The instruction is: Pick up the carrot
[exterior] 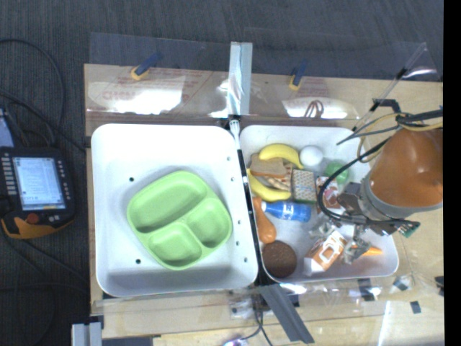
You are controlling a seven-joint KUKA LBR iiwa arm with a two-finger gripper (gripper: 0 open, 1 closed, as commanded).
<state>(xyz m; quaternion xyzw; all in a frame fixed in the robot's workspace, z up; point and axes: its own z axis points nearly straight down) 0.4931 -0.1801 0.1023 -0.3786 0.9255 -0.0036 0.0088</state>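
The carrot (266, 223) is a short orange piece lying by the left wall of the right bin (389, 265), between the blue bottle (288, 211) and a brown ball (279, 258). My gripper (341, 235) hangs low over the front right part of that bin, below the arm's orange band (410, 168). It is well to the right of the carrot and sits over an orange and white packet (326, 252). Cables and the wrist hide much of it.
The right bin also holds two bananas (277, 153), a white ball (311, 156), a green item (336, 170), a speckled block (303, 184) and a small orange bit (372, 251). The left bin (115, 265) bears a green divided plate (180, 218). A handheld controller (36, 186) lies at the far left.
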